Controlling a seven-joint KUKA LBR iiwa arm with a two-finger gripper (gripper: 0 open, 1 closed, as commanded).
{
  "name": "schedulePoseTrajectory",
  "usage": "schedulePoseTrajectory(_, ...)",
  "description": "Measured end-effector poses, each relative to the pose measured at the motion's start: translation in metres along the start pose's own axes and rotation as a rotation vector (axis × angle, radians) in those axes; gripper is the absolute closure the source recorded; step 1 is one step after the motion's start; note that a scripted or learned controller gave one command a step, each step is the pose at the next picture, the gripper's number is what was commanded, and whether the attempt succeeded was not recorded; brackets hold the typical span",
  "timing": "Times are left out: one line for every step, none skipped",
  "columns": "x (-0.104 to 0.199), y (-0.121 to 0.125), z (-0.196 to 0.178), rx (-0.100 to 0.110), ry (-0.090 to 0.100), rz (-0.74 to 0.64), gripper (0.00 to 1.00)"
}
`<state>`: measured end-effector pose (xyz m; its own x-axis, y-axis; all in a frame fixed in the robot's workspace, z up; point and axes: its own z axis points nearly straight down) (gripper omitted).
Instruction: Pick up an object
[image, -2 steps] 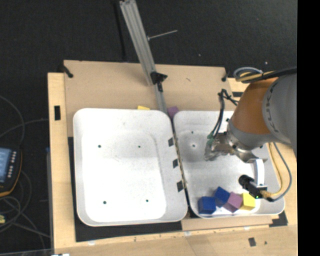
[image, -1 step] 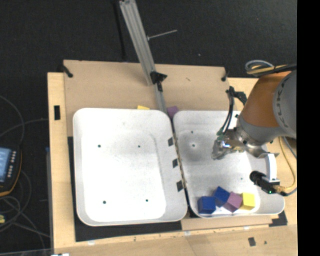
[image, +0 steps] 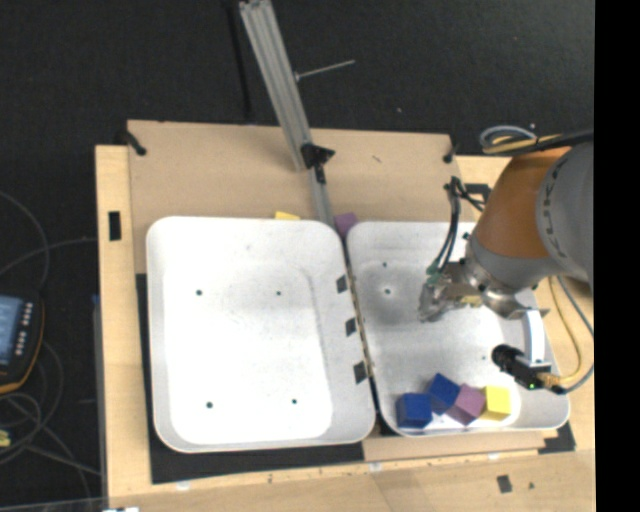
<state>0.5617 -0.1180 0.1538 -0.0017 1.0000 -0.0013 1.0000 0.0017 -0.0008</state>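
Several small blocks lie along the near edge of the right bin: a blue block, a darker blue block, a purple block and a yellow block. My gripper hangs over the middle of that bin, well above and behind the blocks, with nothing seen between its fingers. The grey arm with its orange band comes in from the right.
The left bin sits beside the right one. A yellow piece and a purple piece lie on the bench behind the bins. A slanted metal pole rises from the back.
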Motion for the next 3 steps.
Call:
schedulePoseTrajectory(-0.012,-0.004,0.018,0.001,0.0,0.003,1.0)
schedulePoseTrajectory(0.05,-0.011,-0.047,-0.009,0.003,-0.007,1.0)
schedulePoseTrajectory(0.075,-0.011,-0.043,-0.002,0.002,-0.004,1.0)
